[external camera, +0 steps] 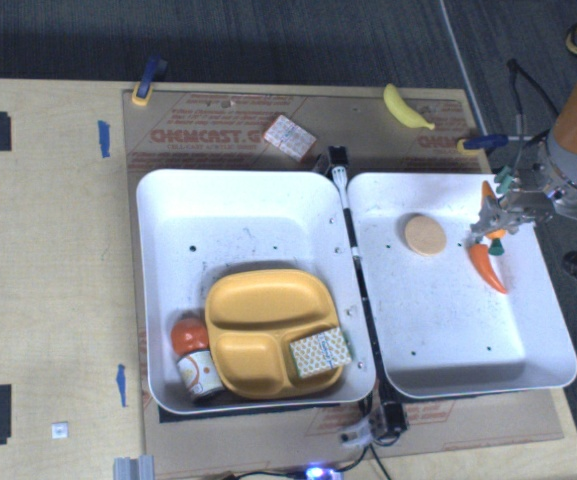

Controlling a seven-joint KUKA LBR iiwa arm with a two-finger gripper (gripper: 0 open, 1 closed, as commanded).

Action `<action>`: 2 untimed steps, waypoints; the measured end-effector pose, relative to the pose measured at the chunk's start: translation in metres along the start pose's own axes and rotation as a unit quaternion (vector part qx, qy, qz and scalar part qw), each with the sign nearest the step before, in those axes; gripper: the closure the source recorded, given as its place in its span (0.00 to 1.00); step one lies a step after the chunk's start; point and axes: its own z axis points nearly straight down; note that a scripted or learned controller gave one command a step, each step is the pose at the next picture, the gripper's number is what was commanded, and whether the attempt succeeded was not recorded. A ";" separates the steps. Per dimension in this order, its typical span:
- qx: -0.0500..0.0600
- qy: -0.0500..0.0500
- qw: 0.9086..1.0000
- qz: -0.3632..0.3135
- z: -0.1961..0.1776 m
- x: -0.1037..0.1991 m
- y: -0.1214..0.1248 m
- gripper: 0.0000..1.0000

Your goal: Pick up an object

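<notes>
Camera view: metal two-finger claw (496, 230) hanging over right shallow white bin (438, 368), fingers closing around top of orange plastic carrot (489, 264) (tip lying on bin floor). Round tan disc (426, 235) sitting nearby, left of carrot, apart from it.
</notes>
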 end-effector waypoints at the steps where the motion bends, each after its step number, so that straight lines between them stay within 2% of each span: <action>1: -0.002 -0.001 1.000 0.000 0.136 0.024 0.022 0.00; 2: -0.004 -0.001 1.000 0.000 0.126 0.023 0.023 1.00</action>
